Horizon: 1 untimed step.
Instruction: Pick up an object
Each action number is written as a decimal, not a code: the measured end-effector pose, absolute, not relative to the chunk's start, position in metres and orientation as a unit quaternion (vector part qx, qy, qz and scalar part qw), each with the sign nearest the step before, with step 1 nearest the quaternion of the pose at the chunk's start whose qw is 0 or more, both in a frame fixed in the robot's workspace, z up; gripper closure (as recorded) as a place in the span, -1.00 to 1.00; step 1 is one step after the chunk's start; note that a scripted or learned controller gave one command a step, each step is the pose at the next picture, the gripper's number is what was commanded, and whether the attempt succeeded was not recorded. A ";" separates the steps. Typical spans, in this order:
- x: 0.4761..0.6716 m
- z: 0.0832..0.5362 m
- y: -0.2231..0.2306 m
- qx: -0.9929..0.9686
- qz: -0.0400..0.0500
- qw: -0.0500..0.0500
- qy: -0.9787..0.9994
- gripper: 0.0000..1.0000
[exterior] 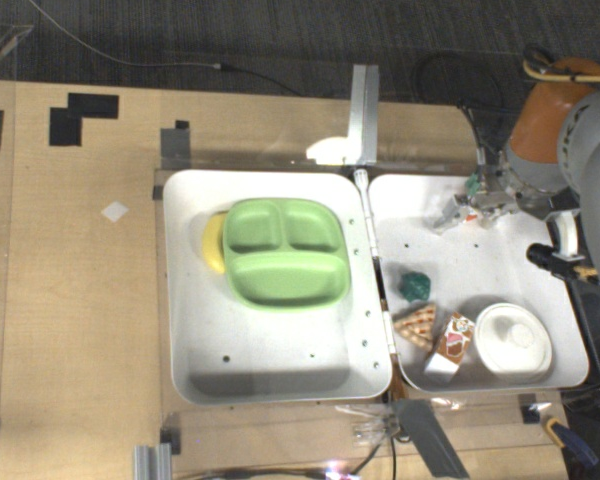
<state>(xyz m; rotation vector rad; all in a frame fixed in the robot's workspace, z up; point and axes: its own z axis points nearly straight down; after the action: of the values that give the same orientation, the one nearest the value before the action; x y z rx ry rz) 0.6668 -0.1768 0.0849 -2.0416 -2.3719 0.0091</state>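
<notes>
The right bin point(450, 258) holds a small dark teal object point(414, 286) near its left wall. Along its front lie a pizza-slice toy point(417, 324), a small red and white carton point(453, 340) and a white bowl point(513, 338). In the left bin point(195, 298) a green divided plate point(283, 251) lies over a yellow object point(213, 243) that peeks out at its left. My gripper point(472, 208) hangs low over the back of the right bin, well behind the teal object, with nothing seen in it.
The grey arm with its orange band point(545, 123) comes in over the right bin's back right corner. A metal post point(364, 118) stands behind the divide between the bins. Black cabling point(565, 263) runs along the right bin's right rim.
</notes>
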 end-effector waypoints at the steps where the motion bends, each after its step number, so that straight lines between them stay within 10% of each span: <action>1: 0.671 0.120 -0.097 -0.585 -0.002 -0.003 -0.811 -1.00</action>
<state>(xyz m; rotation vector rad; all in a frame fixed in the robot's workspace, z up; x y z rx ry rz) 0.6710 -0.0966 0.1195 -1.8431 -2.5521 -0.0070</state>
